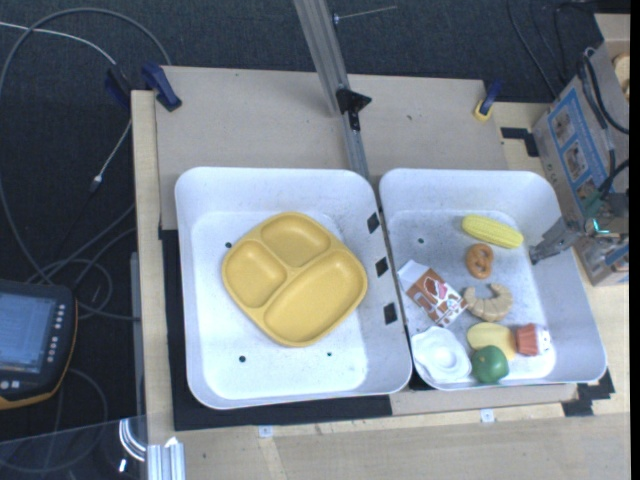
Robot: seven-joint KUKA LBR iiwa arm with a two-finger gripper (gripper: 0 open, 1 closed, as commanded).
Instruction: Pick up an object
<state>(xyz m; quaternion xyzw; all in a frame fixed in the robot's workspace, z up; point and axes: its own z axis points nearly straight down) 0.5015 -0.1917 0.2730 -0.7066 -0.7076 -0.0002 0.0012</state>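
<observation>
The right bin [440, 190] holds several toy foods: a yellow corn cob [492, 231], a brown pretzel [479, 260], a tan shrimp-like piece [489, 299], a red-and-white packet [435, 295], a fried egg [441, 354], a yellow fruit [487, 335], a green fruit [490, 366] and an orange piece [527, 340]. My gripper [549, 246] hangs at the bin's right rim, right of the corn and pretzel and apart from every object. Nothing shows in its grasp.
The left bin [205, 268] carries a yellow divided plate [293, 277]. A metal pole [320, 38] rises behind the seam between the bins. Equipment and cables crowd the bench's right edge [585, 148]. A tablet [30, 338] lies off the bench at left.
</observation>
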